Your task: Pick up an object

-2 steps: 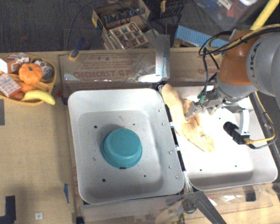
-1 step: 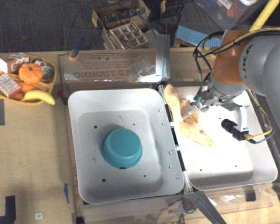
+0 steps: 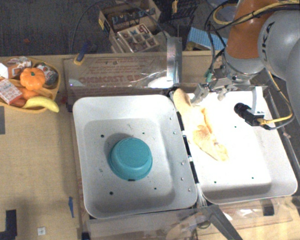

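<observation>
The bench carries two shallow white bins side by side: the left bin [image 3: 85, 125] and the right bin [image 3: 253, 172]. A teal bowl [image 3: 131, 158] lies upside down near the centre of the left bin, resting on the bin floor and clear of all four walls. A limp yellowish cloth [image 3: 203, 131] lies in the left part of the right bin; its far end is draped up against the wall shared with the left bin, and its near end extends toward the middle of the bin floor. The arm [image 3: 270, 30] enters from the right, with its orange band at the far right corner of the scene. The gripper [image 3: 213, 87] hangs over the far left corner of the right bin, just to the right of the far end of the cloth. Whether its tool is released or clenched cannot be told, and nothing can be seen gripped in it. On the bench, well to the left of the bins, a wooden tray [image 3: 3, 97] holds toy food, including a small pumpkin [image 3: 32, 78] and a banana [image 3: 41, 103].
</observation>
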You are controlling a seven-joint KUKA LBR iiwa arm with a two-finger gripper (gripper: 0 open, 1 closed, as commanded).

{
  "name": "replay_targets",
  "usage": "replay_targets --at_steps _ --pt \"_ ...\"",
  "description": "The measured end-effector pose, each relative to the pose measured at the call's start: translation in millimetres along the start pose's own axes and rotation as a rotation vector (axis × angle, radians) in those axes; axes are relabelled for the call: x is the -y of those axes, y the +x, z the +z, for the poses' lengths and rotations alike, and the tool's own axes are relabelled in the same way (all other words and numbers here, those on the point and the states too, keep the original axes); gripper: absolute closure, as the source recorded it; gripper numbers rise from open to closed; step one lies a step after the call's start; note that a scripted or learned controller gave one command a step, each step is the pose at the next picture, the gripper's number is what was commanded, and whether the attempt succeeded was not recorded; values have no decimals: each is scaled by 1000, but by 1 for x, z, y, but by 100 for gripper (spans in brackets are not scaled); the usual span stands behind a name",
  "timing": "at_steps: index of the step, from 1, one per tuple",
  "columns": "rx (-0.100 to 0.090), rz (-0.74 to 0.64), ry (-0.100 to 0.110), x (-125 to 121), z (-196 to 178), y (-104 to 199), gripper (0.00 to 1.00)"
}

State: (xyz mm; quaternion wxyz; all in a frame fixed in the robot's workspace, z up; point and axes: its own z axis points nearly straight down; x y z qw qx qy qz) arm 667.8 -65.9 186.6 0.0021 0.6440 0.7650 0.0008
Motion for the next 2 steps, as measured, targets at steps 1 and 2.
replay_targets --at_steps 1,2 --pt "0 -38 -6 21 90 -28 0" --pt "1 -38 -11 20 78 -29 100"
